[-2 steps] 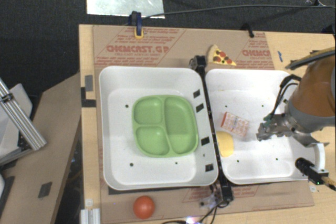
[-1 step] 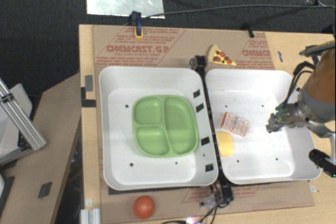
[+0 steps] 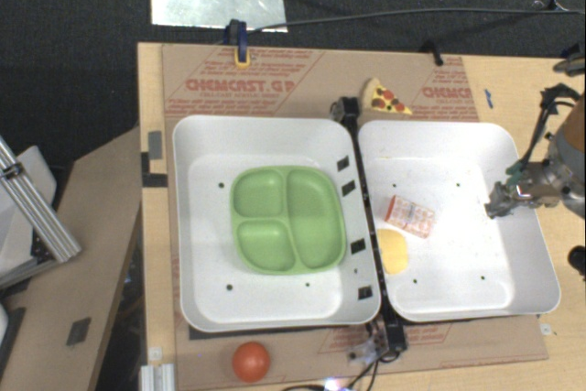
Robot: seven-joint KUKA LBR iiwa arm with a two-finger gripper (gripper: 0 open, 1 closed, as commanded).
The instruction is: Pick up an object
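- An orange ball sits on the tabletop just past the left bin's near rim.
- The right bin has bare floor toward its near and far corners.
- A yellow piece and a red-and-white packet lie by its left wall.
- The claw hangs over the right rim, well apart from both; its opening I cannot tell.
- A green divided plate sits mid left bin.
- A toy pizza slice lies beyond.

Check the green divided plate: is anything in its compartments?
Empty. The green plate lies flat in the left bin, all its compartments showing bare green.
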